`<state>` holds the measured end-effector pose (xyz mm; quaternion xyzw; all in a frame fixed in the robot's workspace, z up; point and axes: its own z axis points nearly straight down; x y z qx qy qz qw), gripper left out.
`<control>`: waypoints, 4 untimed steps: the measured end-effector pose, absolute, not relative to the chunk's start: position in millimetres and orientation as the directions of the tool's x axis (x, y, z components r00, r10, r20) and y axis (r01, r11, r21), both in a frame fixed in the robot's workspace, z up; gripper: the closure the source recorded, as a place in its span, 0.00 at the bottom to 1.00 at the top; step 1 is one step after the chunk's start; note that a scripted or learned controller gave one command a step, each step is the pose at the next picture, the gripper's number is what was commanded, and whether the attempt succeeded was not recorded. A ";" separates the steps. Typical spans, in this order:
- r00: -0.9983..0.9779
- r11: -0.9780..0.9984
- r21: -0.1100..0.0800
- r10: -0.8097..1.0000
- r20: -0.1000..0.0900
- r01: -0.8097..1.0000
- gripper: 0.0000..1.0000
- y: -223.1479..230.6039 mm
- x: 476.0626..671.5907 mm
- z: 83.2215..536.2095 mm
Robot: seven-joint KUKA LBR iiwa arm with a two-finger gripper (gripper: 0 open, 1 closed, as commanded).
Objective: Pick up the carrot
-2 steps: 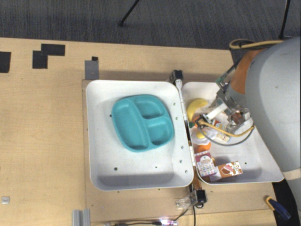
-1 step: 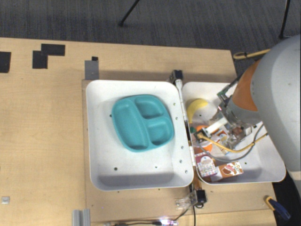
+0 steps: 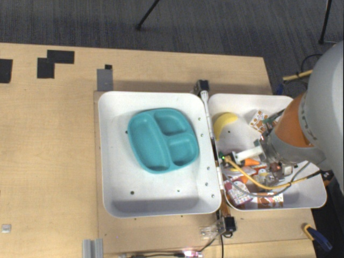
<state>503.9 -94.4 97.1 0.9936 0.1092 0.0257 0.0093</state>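
The two-finger gripper hangs low in the right white plastic bin; whether it is spread or closed I cannot tell. The slim orange carrot lies just beside it, toward the bin divider, among crinkled snack packets and beneath a yellow ball. A good grasp should straddle the carrot alone, clear of wrappers. Beyond the divider sits a teal divided plate; pale wooden bench, grey carpet.

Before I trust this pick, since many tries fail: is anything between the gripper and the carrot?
The gripper hangs over the right bin, directly above the carrot. Yellow cabling and a wrapper crowd the carrot; whether anything blocks the last gap, I cannot tell.
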 end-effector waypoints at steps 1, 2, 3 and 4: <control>0.974 -0.975 0.031 0.220 0.048 0.218 0.00 -91.3 503.6 97.0; 0.974 -0.975 0.035 0.220 0.048 0.219 0.00 -88.2 503.3 97.2; 0.975 -0.976 0.034 0.217 0.049 0.216 0.00 -88.3 503.3 97.2; 0.975 -0.976 0.027 0.218 0.034 0.217 0.00 -88.6 508.1 95.8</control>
